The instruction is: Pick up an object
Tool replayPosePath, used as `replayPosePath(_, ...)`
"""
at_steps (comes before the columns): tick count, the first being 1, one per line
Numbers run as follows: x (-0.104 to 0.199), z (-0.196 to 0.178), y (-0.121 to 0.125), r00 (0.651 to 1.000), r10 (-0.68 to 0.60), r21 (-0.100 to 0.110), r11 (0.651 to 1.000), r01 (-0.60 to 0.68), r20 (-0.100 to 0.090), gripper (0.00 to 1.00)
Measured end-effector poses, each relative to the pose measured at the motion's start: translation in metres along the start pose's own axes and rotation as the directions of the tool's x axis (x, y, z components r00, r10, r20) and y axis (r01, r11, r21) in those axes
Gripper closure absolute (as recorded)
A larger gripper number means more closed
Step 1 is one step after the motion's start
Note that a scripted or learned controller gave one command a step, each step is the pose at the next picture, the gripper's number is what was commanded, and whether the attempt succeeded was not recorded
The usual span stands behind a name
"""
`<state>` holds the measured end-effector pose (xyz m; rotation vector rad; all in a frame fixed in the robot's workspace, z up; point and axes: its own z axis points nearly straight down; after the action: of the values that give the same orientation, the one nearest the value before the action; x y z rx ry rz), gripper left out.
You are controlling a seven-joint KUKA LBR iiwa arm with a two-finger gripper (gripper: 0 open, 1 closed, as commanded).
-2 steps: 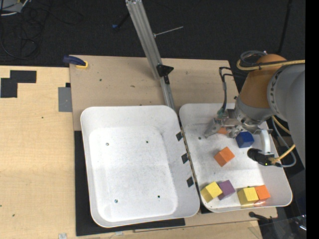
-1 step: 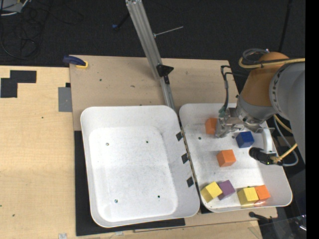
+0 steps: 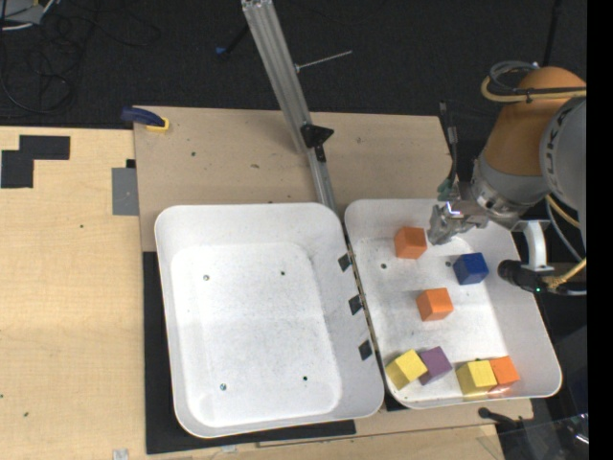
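The bench [image 3: 239, 151] was pale wood against a dark floor, with a slanted metal rail [image 3: 285, 89] behind. On your left the left bin [image 3: 251, 415] lay bare; the right bin [image 3: 378, 217] held the blocks. The nearest orange cube [image 3: 410, 242], sitting just beside the gripper [image 3: 445, 226], looked to you like a light, rigid, slightly slick block, best pinched across two opposite flat faces. It had no long axis and sat a little skewed to the bin's edges. You could not tell whether the claw was released or clenched.
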<state>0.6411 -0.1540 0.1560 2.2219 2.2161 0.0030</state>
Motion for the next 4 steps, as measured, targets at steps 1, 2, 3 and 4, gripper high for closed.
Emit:
replayPosePath(1,-0.003,-0.043,0.002,1.000,-0.004,0.001,1.000,0.004,0.000,1.00)
replayPosePath(2,0.001,-0.102,0.010,1.000,-0.004,-0.002,1.000,0.004,0.000,1.00)
replayPosePath(3,0.047,-0.088,-0.008,1.000,-0.006,0.009,1.000,0.006,-0.003,1.00)
replayPosePath(4,0.104,-0.089,-0.033,1.000,-0.007,0.008,1.000,0.007,-0.004,1.00)
